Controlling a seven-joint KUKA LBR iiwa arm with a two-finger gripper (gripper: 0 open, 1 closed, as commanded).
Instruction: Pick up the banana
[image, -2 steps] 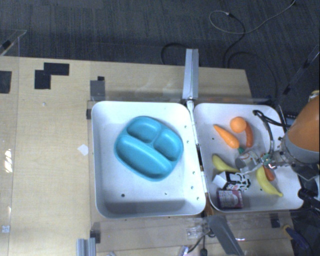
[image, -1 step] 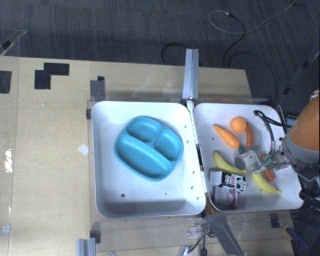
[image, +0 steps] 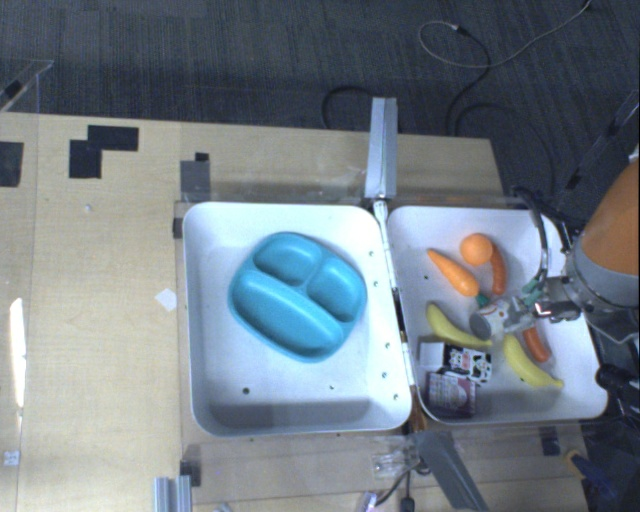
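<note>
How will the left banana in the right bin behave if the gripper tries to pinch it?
The left banana looks like smooth, glossy toy plastic, so it is probably stiff, light and somewhat slippery. Its curved, tapering shape may let it pivot or squirt out of a pinch. The gripper sits right beside it, and a small box lies just below, so a nudge could push it against that.

The tool (image: 497, 322) at right center covers one banana's (image: 452, 328) right end, and the arm (image: 610, 250) runs off the frame's right edge.
</note>
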